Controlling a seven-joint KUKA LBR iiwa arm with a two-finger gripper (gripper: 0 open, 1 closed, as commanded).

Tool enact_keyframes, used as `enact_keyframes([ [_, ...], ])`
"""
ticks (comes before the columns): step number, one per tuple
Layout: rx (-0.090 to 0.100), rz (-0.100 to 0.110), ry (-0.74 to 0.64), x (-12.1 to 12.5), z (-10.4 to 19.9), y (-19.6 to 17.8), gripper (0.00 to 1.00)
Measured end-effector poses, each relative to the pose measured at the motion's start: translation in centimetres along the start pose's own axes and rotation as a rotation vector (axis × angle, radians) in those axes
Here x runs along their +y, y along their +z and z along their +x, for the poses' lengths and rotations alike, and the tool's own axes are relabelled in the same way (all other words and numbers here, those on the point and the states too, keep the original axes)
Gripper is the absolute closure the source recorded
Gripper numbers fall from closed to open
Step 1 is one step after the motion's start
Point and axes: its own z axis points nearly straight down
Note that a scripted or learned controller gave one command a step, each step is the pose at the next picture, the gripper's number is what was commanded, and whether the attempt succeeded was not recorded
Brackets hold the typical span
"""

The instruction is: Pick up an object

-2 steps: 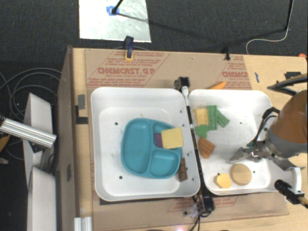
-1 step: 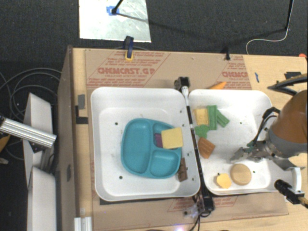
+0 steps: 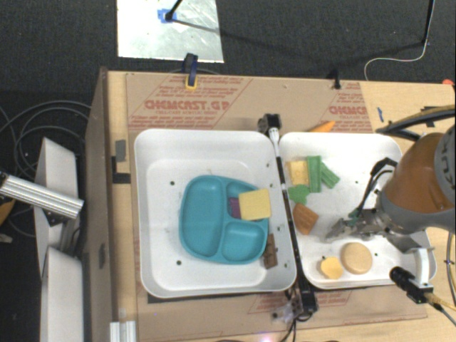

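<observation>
The gripper (image 3: 342, 226) hovers just at 12 o'clock of the tan round piece (image 3: 356, 257) in the right bin (image 3: 385, 148). I cannot tell its grasp state. Centre over the piece before descending.

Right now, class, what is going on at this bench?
A grey and orange robot arm reaches into the right bin, its pincer low over the bin floor among small food-like pieces. A round tan piece and a yellow piece lie just below it. The left bin holds a teal divided tray with a yellow block on it.
</observation>
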Motion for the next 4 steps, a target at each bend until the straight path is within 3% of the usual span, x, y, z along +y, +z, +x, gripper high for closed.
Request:
enact_keyframes([
  [1,-0.003,-0.004,-0.001,3.4,2.7,-0.1,0.0],
  [2,-0.004,-0.01,-0.002,10.1,4.6,-4.3,0.0],
  [3,0.004,0.001,-0.002,18.5,2.6,-0.4,0.0],
  [4,-0.004,-0.014,-0.005,18.6,2.5,-1.9,1.0],
])
